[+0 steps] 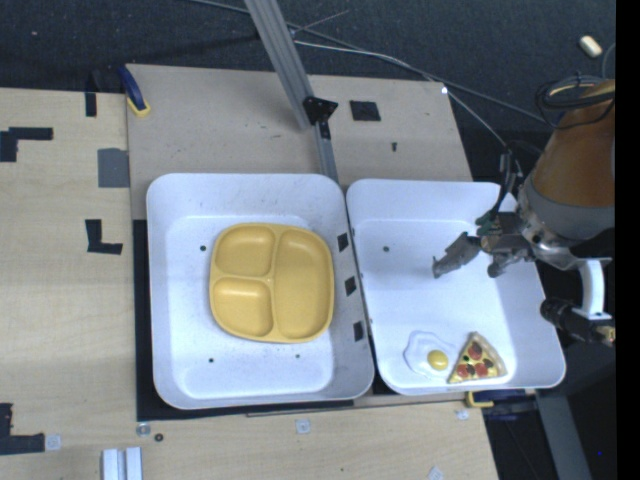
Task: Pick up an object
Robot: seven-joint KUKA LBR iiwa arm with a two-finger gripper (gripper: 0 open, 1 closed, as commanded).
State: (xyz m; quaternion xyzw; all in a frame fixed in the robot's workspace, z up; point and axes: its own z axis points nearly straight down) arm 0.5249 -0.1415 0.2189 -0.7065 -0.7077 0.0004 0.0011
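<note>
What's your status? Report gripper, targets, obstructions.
Gripper open, over the right bin, holding nothing. Fried egg and pizza slice at the bin's near edge, untouched. Yellow plate in the left bin. Nothing blocking.

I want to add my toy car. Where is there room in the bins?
The right bin has bare floor along its left wall, from the top rim down to the fried egg. The near corner is crowded by the egg and pizza slice. The left bin has bare margins around the yellow tray.

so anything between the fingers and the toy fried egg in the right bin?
Nothing: bare white bin floor between the gripper and the white-and-yellow toy fried egg, per the camera view.
</note>
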